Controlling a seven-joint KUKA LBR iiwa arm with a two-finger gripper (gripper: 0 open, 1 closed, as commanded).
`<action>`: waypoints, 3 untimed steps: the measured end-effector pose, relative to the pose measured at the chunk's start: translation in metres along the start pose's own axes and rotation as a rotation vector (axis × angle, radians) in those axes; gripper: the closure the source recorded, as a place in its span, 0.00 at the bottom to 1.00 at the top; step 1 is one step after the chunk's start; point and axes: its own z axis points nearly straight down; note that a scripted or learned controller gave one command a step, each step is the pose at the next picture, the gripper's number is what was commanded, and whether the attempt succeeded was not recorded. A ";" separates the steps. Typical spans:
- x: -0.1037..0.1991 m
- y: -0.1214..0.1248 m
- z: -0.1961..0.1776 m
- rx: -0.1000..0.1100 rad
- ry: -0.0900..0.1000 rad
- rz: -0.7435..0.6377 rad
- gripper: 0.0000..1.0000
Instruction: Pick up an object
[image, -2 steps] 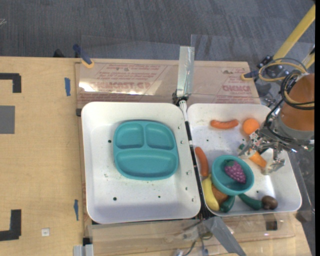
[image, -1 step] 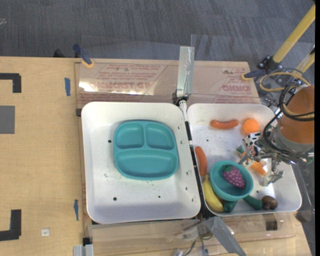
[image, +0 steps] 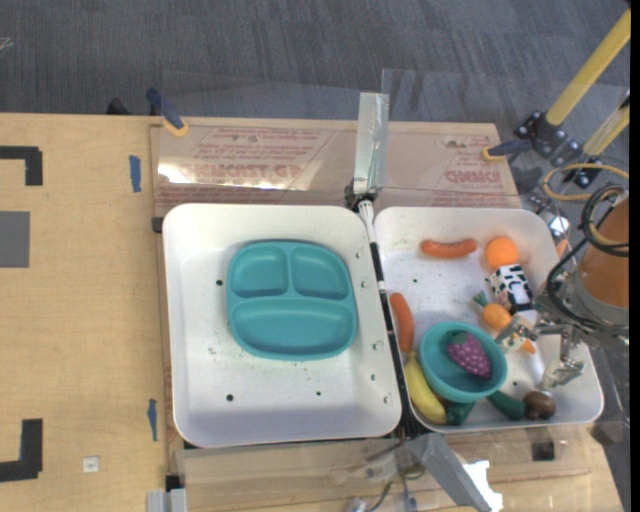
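A: Where are the things to be picked?

B: All in the right bin (image: 440, 222). A teal bowl (image: 452, 372) sits near the front with a purple grape cluster (image: 472, 354) inside it. A yellow banana (image: 424, 392) lies just beside the bowl on its left, touching the front wall, and an orange carrot (image: 402, 318) lies along the left wall above it.

A: And farther back?

B: A sausage (image: 448, 247) lies near the back wall, an orange ball (image: 503, 250) just right of it. Below the ball stands a black-and-white cow-patterned toy (image: 511, 286), with a small orange piece (image: 495, 316) beneath it. A dark green item (image: 506, 404) and a brown round one (image: 540, 403) sit at the front right corner.

A: The claw?

B: The claw (image: 545, 345) hangs over the right side of that bin, its metal fingers (image: 568, 366) spread apart, nothing between them. One finger is near the bowl's right rim, the other above the brown piece.

A: The other bin?

B: The left bin (image: 200, 390) holds a teal divided plate (image: 291, 299), lying flat near the middle. Both bins rest on the wooden worktop (image: 75, 330).
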 end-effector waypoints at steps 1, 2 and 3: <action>-0.054 0.038 -0.001 0.004 -0.003 -0.041 0.00; -0.058 0.036 -0.014 0.013 -0.012 -0.041 1.00; -0.090 0.032 -0.148 0.010 -0.005 0.060 1.00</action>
